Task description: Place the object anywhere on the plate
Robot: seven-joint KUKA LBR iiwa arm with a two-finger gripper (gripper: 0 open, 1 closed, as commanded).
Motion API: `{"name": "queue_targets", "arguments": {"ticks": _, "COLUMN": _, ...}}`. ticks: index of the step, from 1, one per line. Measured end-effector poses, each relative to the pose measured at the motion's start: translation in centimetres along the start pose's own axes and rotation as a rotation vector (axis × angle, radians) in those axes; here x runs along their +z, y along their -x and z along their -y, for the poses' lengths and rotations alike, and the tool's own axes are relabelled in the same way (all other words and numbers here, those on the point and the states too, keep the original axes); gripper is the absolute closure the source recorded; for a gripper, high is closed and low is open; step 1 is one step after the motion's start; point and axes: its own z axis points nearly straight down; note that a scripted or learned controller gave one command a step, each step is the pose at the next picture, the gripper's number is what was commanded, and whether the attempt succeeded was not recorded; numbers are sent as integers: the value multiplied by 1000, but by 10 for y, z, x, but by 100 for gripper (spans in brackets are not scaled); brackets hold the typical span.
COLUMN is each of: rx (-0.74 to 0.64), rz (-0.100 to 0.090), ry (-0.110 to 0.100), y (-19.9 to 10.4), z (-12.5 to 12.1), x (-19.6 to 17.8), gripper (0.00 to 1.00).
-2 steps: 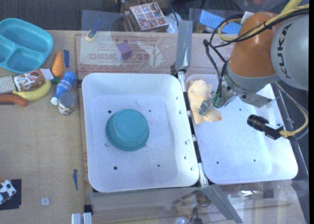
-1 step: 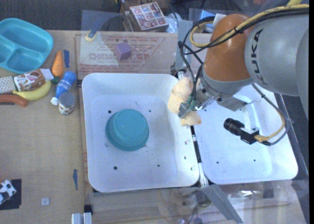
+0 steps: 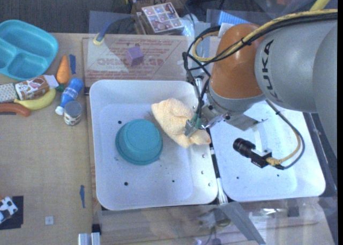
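Note:
A round teal plate [image 3: 139, 141] lies in the left white bin [image 3: 107, 110], left of its middle. A crumpled yellow cloth [image 3: 170, 118] rests just right of the plate, near the wall between the two bins. My gripper [image 3: 192, 127] comes down from the right onto the cloth's right part, and its tip touches the fabric there. The arm's orange band and grey body hang over the back of the right bin [image 3: 300, 185] and hide the cloth's far right edge.
Left of the bins, the bench holds a blue divided tray [image 3: 24, 48], a carrot [image 3: 64, 68], a banana [image 3: 37, 101], a small bottle [image 3: 69, 94] and a can [image 3: 73, 113]. A purple cube [image 3: 135, 54] sits on a board behind the left bin.

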Motion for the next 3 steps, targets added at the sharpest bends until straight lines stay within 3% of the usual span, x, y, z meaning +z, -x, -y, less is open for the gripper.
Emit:
{"name": "queue_targets", "arguments": {"ticks": 1, "rx": 130, "rz": 2, "ry": 2, "y": -59, "z": -12, "x": -51, "gripper": 100}}
{"name": "queue_targets", "arguments": {"ticks": 2, "rx": 129, "rz": 2, "ry": 3, "y": -59, "z": -12, "x": -52, "gripper": 0}}
{"name": "queue_targets", "arguments": {"ticks": 3, "rx": 128, "rz": 4, "ry": 6, "y": -59, "z": -13, "x": -62, "gripper": 100}}
